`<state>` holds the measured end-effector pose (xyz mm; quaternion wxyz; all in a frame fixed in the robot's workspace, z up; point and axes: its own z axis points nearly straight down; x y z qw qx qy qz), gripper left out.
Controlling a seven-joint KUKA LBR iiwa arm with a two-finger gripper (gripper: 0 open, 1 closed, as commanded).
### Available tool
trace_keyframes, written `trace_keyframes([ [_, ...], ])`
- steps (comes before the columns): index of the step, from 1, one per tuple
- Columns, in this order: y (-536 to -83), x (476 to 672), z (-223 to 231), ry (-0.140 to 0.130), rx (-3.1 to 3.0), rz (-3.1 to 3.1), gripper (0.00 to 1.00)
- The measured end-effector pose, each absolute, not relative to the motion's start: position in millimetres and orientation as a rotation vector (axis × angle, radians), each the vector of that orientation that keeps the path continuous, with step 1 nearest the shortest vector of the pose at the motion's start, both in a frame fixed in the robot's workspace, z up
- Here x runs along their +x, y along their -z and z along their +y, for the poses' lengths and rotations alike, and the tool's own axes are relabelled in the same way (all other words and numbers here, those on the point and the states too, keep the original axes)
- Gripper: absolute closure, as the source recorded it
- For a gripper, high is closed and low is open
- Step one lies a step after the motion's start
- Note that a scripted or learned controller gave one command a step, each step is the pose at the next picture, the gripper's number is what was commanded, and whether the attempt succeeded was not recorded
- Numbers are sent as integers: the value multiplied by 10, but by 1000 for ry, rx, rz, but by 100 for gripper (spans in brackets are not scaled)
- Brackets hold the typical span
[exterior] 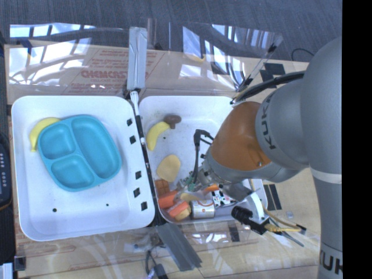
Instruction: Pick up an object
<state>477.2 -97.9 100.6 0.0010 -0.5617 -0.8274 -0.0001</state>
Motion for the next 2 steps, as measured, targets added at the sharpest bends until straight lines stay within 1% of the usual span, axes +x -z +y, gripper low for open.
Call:
trace_keyframes([
  [1, -1321, 4832, -1257, -2, -1883, -2512, 100],
  [2, -1318, 4831, -1256, -2, -1883, -2512, 0],
])
